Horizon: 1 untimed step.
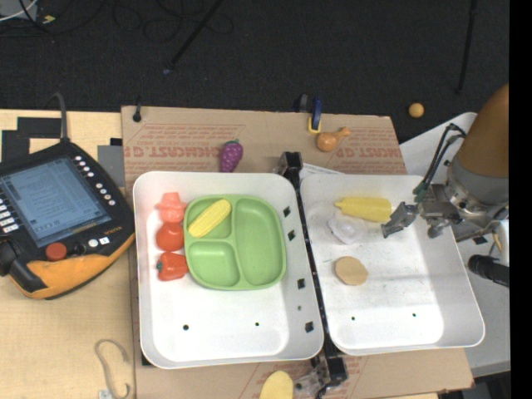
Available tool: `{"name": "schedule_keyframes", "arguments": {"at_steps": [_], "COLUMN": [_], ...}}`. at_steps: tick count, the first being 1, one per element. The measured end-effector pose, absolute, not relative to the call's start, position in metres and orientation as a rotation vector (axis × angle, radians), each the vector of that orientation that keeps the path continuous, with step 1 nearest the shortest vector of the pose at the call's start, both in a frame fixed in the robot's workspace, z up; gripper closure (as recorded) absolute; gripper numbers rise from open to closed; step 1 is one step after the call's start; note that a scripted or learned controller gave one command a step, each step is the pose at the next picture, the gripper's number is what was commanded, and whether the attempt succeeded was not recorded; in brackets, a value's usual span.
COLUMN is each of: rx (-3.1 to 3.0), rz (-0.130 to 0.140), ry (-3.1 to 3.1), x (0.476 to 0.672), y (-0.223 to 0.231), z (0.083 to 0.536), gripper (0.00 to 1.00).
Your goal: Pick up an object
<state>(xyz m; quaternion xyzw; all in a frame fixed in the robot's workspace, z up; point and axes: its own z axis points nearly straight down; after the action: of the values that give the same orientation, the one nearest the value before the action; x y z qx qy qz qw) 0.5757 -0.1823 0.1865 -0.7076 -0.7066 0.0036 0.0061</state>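
We see the pincer [418, 220] spread wide and holding nothing, over the right bin [449, 322] near its right side. In that bin lie a yellow piece [364, 208], a clear wrapper [345, 229] just below it, and a tan disc [351, 270]. The left bin [216, 331] carries a green tray [245, 252] with corn [208, 217].

Robotics lab: teach pendant [58, 214], cardboard-lined bench [191, 135], floor cables [108, 7].
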Motion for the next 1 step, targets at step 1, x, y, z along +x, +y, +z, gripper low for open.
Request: {"name": "schedule_keyframes", "arguments": {"at_steps": [1], "rx": [-2.221], "rz": [0.001], "ry": [-2.221], "x": [0.5787], "y": [-0.1828], "z": [0.1932], "gripper": [0.0]}}
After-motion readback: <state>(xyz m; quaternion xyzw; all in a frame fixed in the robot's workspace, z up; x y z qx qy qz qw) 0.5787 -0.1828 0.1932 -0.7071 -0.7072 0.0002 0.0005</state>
